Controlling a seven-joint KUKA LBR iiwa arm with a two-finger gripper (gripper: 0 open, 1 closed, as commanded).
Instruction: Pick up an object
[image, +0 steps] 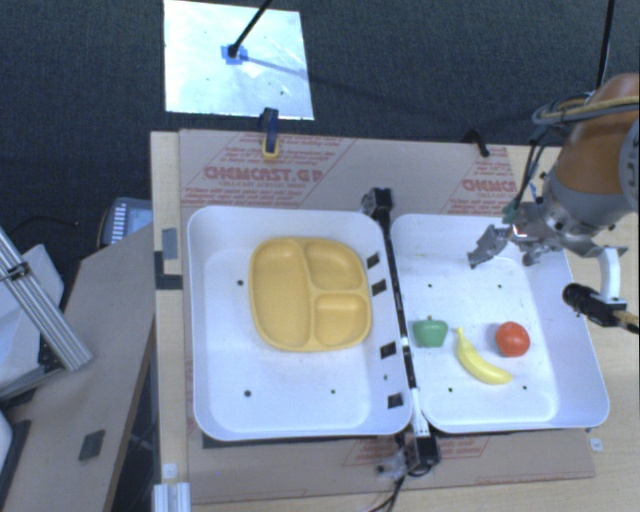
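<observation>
Gripper (510, 247) hangs open w/ nothing in it over right bin (560, 405), above pepper (430, 332), banana (481, 361), tomato (512, 339).

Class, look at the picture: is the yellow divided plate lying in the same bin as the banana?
No, the yellow divided plate lies in the left bin, while the banana lies in the right bin.

You see smooth, matt white plastic bins (300, 425); at nine o'clock a glossy yellow plastic tray (305, 293); at three o'clock a shiny plastic banana (482, 361) and tomato (512, 338).
</observation>
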